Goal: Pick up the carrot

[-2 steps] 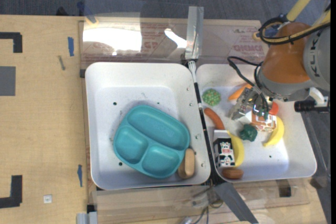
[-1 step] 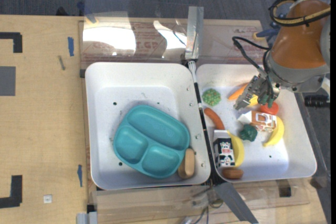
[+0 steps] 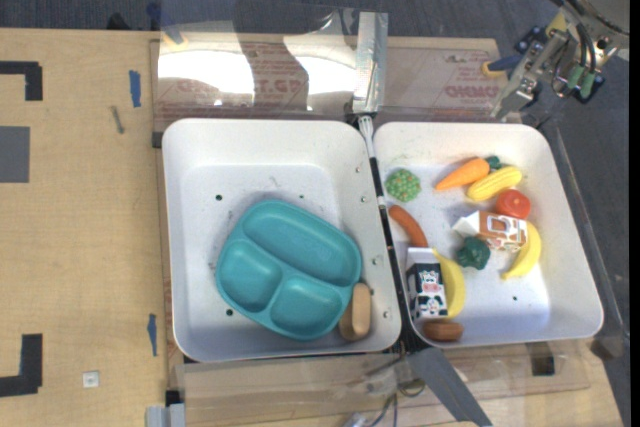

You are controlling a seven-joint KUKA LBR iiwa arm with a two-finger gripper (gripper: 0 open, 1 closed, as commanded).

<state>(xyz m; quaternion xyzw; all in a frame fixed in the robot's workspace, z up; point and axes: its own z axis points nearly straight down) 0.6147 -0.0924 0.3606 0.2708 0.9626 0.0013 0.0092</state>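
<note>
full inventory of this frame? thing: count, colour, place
bins: 2, white, side by side on bench
tray: 1, teal, left bin
bread roll: 1, tan, left bin, against tray
carrot: 1, orange, right bin, far side
corn: 1, yellow, beside carrot
green ball: 1, right bin, far left
sausage: 1, red-orange, right bin, left wall
tomato: 1, red
bananas: 2, yellow
milk carton: 1, white and black, near side
gripper: 1, grey, beyond right bin

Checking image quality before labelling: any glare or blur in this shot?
Camera view: strong glare on the clear sheet behind the bins; the gripper at upper right looks soft; the carrot and the teal tray are evenly lit and sharp enough.
</note>
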